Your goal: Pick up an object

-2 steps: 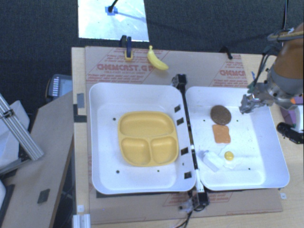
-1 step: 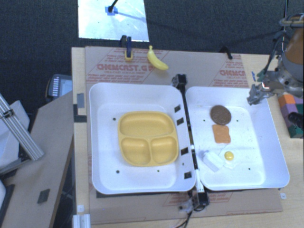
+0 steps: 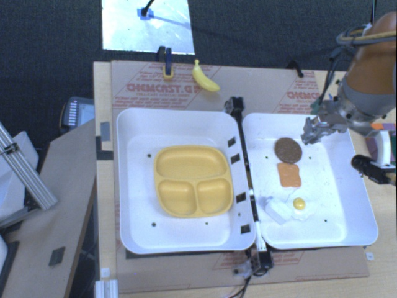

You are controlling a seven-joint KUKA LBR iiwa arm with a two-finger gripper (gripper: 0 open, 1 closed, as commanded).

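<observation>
Two shallow white bins are sitting side by side on the counter point(image 3: 105, 166), with a black hinged strip running between them. In the left bin point(image 3: 133, 228) a yellow divided tray point(image 3: 189, 180) is lying flat near the middle, its three compartments facing up. The right bin point(image 3: 353, 228) is holding four small things in a loose line: a round brown disc point(image 3: 288, 149) towards the far side, an orange rectangular piece point(image 3: 289, 176) just beside it on the near side, a fried-egg toy point(image 3: 299, 205) with a yellow yolk further forward, and a white block point(image 3: 278, 210) touching the egg's left edge. The grey arm is reaching in from the right, and its gripper point(image 3: 312, 131) is hanging over the far part of the right bin, just to the right of the brown disc and apart from it; nothing is showing between its tips, and how far they are parted cannot be told from this angle. Beyond the bins, a toy banana point(image 3: 205, 78) is lying on the cardboard sheet point(image 3: 149, 87), near a small blue and yellow clamp point(image 3: 167, 63).
</observation>
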